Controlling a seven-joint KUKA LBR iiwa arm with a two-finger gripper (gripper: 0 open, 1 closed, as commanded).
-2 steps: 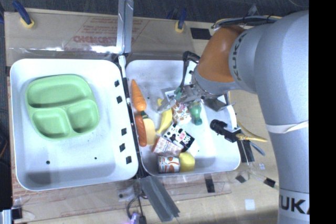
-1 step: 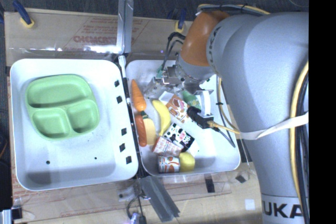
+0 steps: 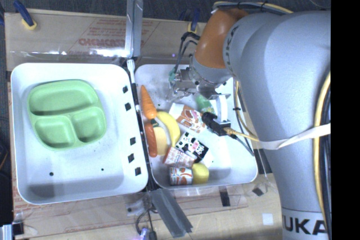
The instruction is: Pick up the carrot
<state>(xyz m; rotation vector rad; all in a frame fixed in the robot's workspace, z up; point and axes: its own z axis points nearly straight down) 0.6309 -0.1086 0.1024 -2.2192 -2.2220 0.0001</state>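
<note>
The orange carrot (image 3: pixel 147 103) lies along the left wall of the right bin (image 3: pixel 246 170), its tip pointing toward the back. My gripper (image 3: pixel 181 84) hangs low over the back of that bin, a short way right of the carrot and apart from it. The grey arm with its orange band reaches in from the right and covers the bin's right side.
A banana (image 3: pixel 169 127), a red sausage-like piece (image 3: pixel 151 142), small printed cartons (image 3: pixel 191 119), a cup (image 3: pixel 180 175) and a lemon (image 3: pixel 200 172) crowd the right bin near the carrot. A green divided plate (image 3: pixel 66 113) rests in the left bin (image 3: pixel 73 188).
</note>
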